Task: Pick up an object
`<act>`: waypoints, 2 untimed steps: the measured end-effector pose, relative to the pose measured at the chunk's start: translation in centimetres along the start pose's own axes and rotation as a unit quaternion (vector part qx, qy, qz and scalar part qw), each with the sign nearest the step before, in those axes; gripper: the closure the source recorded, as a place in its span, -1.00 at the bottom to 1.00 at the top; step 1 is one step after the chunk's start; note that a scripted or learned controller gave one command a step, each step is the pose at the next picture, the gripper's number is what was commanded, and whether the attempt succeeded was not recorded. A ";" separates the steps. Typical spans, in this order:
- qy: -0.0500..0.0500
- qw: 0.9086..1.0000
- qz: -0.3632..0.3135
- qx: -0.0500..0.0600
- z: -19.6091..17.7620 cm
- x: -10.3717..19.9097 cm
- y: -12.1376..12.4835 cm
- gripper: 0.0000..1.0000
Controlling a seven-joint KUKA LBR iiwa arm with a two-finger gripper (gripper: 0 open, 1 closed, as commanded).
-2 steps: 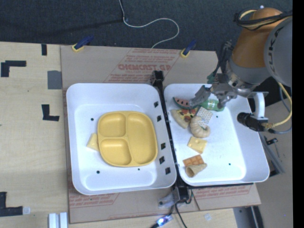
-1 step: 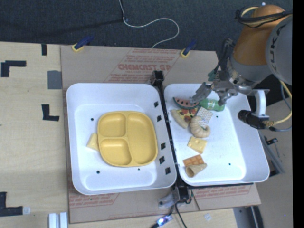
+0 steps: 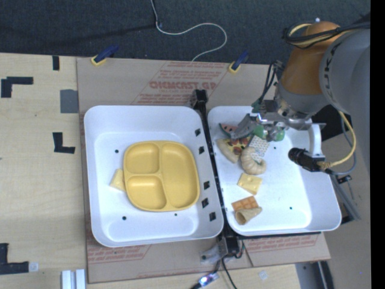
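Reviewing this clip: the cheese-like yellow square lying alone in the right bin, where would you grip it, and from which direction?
The yellow square lies flat on the right bin floor, apart from the croissant-like piece above it and the waffle cone below. I would probably come straight down and pinch across two opposite edges, fingers set along its left-right width, where the floor is bare.

Toy foods (image 3: 248, 161) lie clustered in the right bin (image 3: 313, 209).

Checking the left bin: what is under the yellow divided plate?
A pale yellow wedge pokes out from beneath the yellow divided plate at its left edge. How far it extends underneath is covered.
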State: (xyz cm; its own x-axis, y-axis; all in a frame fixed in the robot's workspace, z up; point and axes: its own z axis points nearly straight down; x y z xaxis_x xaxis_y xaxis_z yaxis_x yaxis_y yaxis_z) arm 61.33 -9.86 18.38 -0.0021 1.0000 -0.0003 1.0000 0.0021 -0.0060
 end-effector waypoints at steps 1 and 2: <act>0.000 1.000 0.001 0.001 6.5 -0.3 -0.2 -1.00; -0.003 1.000 0.001 -0.006 9.7 -0.5 0.0 -1.00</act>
State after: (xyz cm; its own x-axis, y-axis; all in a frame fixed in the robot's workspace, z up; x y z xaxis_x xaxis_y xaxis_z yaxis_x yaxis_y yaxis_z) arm 61.23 -10.35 8.70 -0.0009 1.0000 -0.0071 1.0000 0.0010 0.0053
